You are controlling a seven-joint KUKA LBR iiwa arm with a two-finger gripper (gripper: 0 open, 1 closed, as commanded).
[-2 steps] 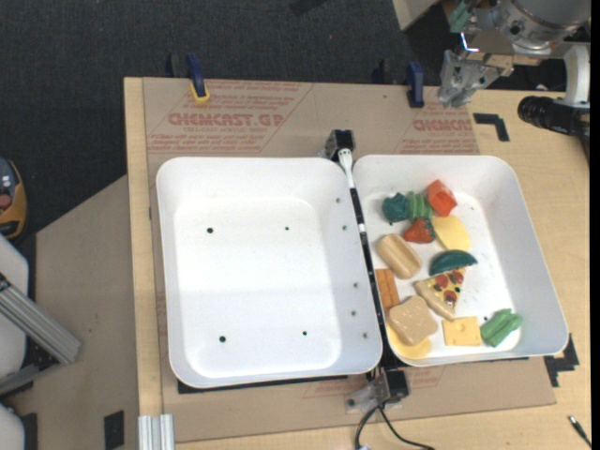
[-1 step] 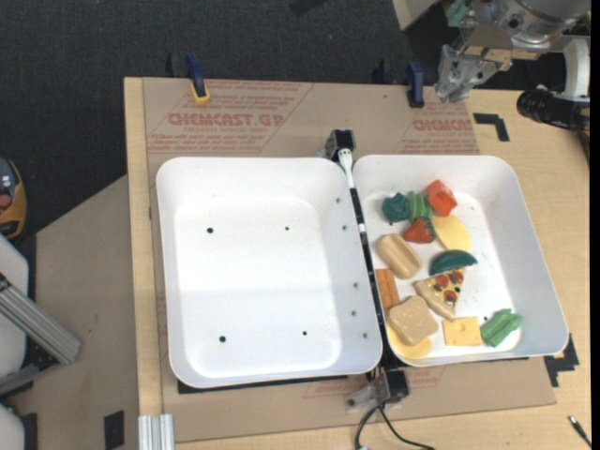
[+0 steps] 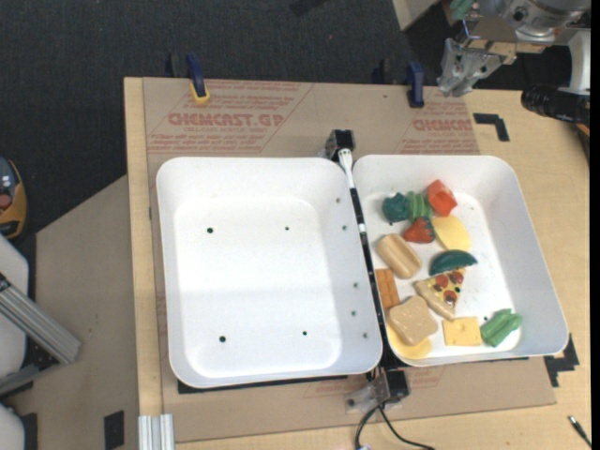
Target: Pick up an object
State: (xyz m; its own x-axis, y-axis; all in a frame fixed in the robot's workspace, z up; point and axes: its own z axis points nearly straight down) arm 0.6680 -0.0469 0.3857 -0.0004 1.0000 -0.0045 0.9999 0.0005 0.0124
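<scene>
The tool (image 3: 457, 81) hovers beyond the far edge of the right bin (image 3: 525, 216), holding nothing; whether it is parted I cannot tell. This looks like the approach: next, descend over the toy foods, perhaps the red piece (image 3: 441, 198).

Left bin (image 3: 253, 270) wide open — nothing in the way anywhere on its floor. Right bin (image 3: 511, 195) crowded: toy food (image 3: 433, 265) packed through the middle and near side, pieces touching or just beside one another. Free room only along far rim and right wall — narrow.
</scene>
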